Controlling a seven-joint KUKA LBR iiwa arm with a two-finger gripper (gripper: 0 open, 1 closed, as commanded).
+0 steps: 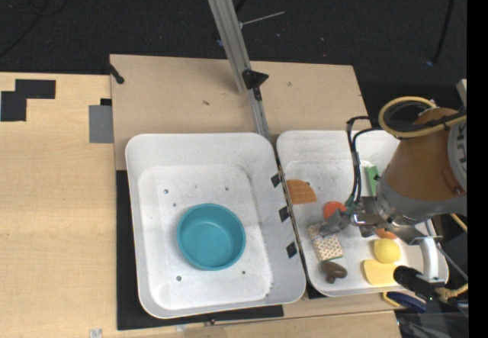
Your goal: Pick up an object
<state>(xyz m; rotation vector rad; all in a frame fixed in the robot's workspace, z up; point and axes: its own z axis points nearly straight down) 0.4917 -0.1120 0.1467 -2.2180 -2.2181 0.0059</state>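
The arm's claw [347, 218] is low in the right bin [324, 153], just beside a red-orange ball [332, 209]; whether it is apart or together cannot be told. Near it lie an orange card [300, 192], a patterned pouch [328, 246], a brown lump [334, 272], perhaps a stone, and a yellow ball [386, 250]. The left bin [152, 157] holds a teal bowl [211, 235].

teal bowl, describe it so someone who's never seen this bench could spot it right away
Of the two white bins, take the left bin, the larger one in the camera view. The teal bowl sits upright on its floor, a little below the middle. It is round and open at the top, whereas the small orange, yellow and brown pieces are all crowded in the right bin.
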